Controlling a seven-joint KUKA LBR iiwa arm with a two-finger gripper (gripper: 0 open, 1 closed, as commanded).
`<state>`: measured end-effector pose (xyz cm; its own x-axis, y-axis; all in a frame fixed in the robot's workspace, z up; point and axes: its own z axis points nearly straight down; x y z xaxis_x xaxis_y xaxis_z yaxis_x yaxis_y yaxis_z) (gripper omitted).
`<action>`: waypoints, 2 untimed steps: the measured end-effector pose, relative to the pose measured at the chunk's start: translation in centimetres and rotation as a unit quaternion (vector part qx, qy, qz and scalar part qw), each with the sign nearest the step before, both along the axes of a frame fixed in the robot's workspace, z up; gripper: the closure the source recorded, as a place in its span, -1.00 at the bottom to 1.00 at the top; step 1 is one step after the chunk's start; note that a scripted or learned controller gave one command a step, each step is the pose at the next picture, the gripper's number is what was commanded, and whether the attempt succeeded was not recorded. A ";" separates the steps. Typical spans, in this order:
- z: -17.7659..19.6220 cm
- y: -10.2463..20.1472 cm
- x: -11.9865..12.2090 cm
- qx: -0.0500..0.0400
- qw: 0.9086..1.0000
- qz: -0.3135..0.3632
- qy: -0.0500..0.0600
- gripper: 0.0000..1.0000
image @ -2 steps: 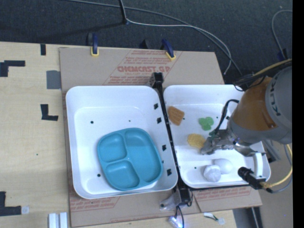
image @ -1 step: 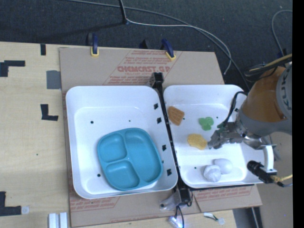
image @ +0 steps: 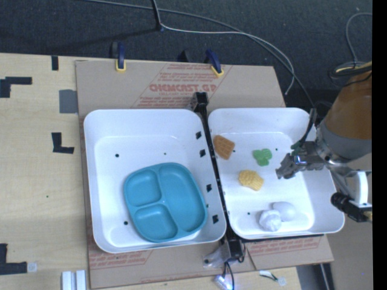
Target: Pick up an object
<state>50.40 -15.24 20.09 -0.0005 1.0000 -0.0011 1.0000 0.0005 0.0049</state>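
Four small objects lie in the right bin [image: 242,116]: an orange waffle-like piece [image: 224,147] near the left wall, a green piece [image: 262,156] in the middle, a yellow piece [image: 250,179] below it, and a white object [image: 275,215] near the front wall. My gripper [image: 289,167] hangs over the right part of this bin, to the right of the green and yellow pieces. Nothing shows between its dark fingers.
The left bin [image: 103,125] holds a blue divided plate [image: 164,202]. A black divider [image: 208,156] runs between the bins. Both bins rest on a cardboard sheet [image: 175,83] held by clamps at the back. The arm's orange-banded body [image: 352,116] is at the right.
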 end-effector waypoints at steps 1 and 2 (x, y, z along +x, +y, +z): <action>0.6 0.0 0.0 0.001 1.000 0.000 0.002 1.00; 1.0 6.2 0.5 0.001 1.000 0.003 0.003 1.00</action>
<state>50.89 -9.06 21.08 -0.0058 1.0000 0.0013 1.0000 0.0058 -0.0005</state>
